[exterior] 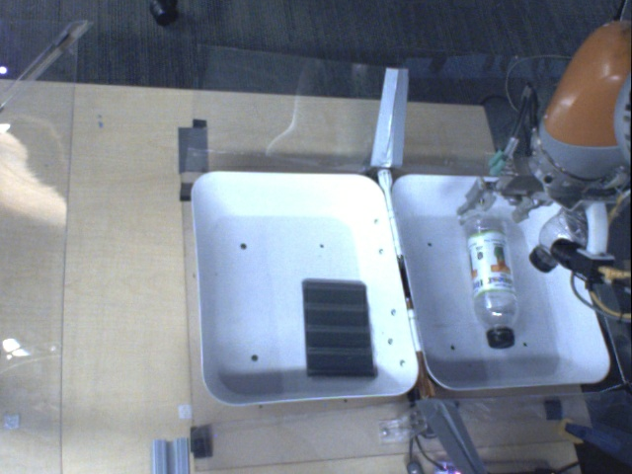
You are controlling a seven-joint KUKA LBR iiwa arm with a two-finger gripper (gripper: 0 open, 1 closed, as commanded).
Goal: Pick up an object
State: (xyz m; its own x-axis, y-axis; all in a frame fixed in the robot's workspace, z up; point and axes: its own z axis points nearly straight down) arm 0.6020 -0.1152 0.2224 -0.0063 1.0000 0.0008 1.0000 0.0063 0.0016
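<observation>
1. Black ribbed block [339, 328]: flat, rectangular, matte, grooved across its top; lies toward the near edge of the left bin [227, 265], right of centre.
2. Clear plastic bottle [491, 276]: smooth, cylindrical, paper label, dark cap pointing to the near edge; lies on its side mid-floor in the right bin [434, 294].
3. Jaws [494, 194]: metal, poised at the right bin's far edge, just above the bottle's base end; nothing is seen between them, and whether spread or closed cannot be told.
4. Step, as judged: approach, grasp not yet made. Next move calls for descent squarely across the round, slippery body.
5. Worktop [109, 265]: pale wood grain.
</observation>
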